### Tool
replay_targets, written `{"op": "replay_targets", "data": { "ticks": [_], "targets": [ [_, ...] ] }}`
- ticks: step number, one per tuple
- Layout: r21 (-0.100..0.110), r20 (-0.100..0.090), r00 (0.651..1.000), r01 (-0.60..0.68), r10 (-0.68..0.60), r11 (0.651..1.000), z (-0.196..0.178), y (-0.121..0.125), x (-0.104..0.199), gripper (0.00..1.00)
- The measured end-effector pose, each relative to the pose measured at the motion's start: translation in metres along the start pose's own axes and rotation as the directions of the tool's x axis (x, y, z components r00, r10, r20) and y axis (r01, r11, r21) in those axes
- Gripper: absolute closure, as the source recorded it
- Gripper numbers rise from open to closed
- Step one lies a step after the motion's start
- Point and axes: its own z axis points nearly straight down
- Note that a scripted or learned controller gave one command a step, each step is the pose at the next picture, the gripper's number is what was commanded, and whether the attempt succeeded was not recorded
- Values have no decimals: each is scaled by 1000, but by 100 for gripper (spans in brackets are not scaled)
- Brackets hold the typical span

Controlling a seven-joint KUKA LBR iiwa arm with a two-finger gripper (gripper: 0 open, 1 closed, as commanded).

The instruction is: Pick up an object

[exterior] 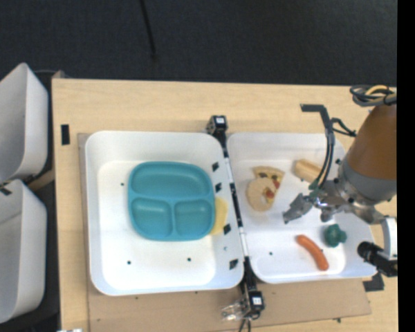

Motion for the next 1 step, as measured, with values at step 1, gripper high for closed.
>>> {"op": "replay_targets", "data": {
  "ticks": [1],
  "targets": [
    [-12, 2, 1000, 3, -3, 1000, -6, 3, 0, 0]
  ]
}}
